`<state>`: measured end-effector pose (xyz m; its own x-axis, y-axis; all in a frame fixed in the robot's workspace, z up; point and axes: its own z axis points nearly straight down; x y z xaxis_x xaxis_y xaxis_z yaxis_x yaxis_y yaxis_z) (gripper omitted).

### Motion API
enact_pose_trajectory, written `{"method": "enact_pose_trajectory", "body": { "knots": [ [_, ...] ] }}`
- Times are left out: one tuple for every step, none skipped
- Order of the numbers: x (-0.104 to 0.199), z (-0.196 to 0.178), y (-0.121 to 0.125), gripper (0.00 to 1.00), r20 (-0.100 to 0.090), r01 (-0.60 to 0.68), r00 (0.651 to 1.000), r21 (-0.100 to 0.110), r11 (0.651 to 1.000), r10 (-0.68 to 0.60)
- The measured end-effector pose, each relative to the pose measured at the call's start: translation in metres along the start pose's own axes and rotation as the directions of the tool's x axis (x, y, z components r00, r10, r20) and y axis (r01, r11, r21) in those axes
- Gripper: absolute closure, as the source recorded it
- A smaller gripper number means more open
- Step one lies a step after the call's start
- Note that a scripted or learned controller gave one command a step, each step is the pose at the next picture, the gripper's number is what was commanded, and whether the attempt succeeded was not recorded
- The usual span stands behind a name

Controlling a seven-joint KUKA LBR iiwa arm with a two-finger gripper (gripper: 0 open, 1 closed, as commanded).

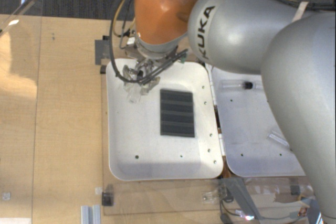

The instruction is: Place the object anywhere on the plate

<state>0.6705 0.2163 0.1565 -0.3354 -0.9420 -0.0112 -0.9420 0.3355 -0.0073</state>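
Wooden bench (58,113) fills the left and lower frame and carries two shallow white bins side by side: left bin (126,160) at centre frame, right bin (252,155) at the right, partly covered by the robot.

Arm (241,34): nearest the camera. It enters from the right edge as a broad grey mass, runs up and leftward across the right bin, and ends at the orange band (157,2) at top centre. The wrist points down over the upper left corner of the left bin.

Gripper (137,81): sits below the orange band, low over the upper left corner of the left bin, close to the bin's top and left walls. Cables and linkage crowd it, so whether it is open or closed cannot be determined. Nothing can be confirmed in its grasp.

Plate (177,113): a dark grey, ribbed rectangle lying flat near the middle of the left bin, long side running up and down the frame. It lies just right of and below the gripper, apart from it. Its top surface is bare.

Clear object (242,85): small, slender, transparent with a dark end, lying on the floor of the right bin near its upper left, close under the arm. It is well apart from the plate.

Clear strip (278,139): a second pale, transparent piece, further right in the right bin at the edge of the arm; detail too faint to describe.
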Motion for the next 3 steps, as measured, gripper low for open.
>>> {"method": "enact_pose_trajectory", "body": {
  "knots": [
    [-0.009, -0.091, 0.004, 1.00, 0.000, 0.226, 0.974, 0.000, 0.974, -0.226],
    [0.034, 0.042, -0.012, 1.00, -0.002, 0.208, 0.978, -0.002, 0.978, -0.208],
    [0.050, 0.016, 0.094, 1.00, -0.001, 0.574, 0.819, -0.004, 0.819, -0.574]
  ]
}}
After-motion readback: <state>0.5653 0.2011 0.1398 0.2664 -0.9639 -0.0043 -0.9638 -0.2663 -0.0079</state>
